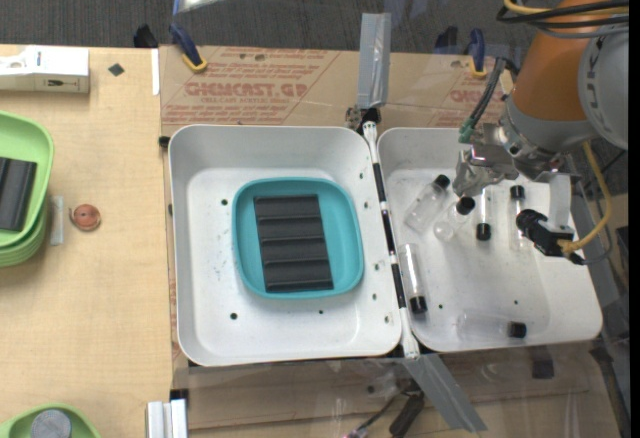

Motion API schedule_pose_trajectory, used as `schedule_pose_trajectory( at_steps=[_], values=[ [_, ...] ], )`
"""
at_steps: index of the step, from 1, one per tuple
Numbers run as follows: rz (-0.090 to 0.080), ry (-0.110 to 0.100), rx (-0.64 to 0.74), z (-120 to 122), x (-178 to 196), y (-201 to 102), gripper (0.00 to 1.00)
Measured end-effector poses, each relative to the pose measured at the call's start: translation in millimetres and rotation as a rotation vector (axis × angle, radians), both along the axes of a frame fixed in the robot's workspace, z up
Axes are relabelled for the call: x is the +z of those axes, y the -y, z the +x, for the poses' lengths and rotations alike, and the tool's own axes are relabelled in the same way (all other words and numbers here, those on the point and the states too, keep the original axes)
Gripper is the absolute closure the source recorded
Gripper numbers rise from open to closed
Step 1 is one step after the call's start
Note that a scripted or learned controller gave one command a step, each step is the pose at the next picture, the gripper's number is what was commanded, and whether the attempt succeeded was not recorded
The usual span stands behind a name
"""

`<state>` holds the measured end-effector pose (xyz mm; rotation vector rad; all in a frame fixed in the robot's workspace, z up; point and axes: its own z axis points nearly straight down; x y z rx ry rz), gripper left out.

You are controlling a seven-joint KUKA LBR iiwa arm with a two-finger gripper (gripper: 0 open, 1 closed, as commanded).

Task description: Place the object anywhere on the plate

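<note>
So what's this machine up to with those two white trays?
A grey and orange robot arm reaches in over the right bin, where several clear bottles with black caps lie scattered. Its gripper hangs low among them, near the far end. The job is to put one on the teal plate in the left bin. That plate carries a dark ridged insert, and no bottle lies on it yet.

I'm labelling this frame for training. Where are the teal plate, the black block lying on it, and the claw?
teal plate (pixel 347 226): camera view, its right rim.
black block (pixel 292 242): camera view, middle of its ridged top.
claw (pixel 468 188): camera view, its tip above the right bin.
</note>
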<state>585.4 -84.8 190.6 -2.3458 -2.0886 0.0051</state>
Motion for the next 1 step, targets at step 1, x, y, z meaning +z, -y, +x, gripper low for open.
schedule_pose_trajectory(
  at_steps=[1],
  values=[
    [0.000, 0.000, 0.000, 0.0, 0.0, 0.0, 0.00]
  ],
)
